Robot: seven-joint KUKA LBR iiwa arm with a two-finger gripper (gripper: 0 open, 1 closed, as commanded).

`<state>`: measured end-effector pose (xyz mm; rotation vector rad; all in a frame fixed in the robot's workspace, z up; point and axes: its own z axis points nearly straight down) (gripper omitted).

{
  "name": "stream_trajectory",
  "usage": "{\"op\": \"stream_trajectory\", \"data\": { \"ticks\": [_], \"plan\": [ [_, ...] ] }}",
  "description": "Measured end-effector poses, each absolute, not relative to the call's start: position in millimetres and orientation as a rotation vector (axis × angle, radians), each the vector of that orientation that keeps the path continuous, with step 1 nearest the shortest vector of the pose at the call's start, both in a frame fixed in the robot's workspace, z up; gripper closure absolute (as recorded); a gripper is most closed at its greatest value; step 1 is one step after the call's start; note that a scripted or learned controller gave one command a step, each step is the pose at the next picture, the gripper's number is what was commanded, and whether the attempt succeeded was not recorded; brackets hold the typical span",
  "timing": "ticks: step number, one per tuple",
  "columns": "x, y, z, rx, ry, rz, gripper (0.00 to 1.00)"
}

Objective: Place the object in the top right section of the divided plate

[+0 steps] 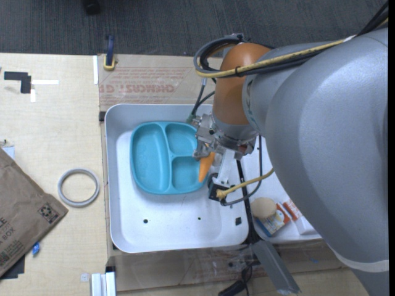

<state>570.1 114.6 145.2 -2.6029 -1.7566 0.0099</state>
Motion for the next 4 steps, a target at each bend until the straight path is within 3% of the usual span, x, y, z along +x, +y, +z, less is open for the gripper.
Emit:
{"op": "stream_trajectory", "data": {
  "ticks": [1, 2, 3, 4],
  "plan": [
    [564.6, 100.4, 101.6, -2.494, -1.93, -0.019, 1.0],
    [600.7, 102.4, 104.6, -2.25, -2.198, 0.001, 1.0],
    [507.4, 74.2, 190.4, -2.304, -2.133, 0.007, 1.0],
    [562.4, 121.7, 116.9, -1.956, -2.456, 0.005, 1.0]
  ]
}}
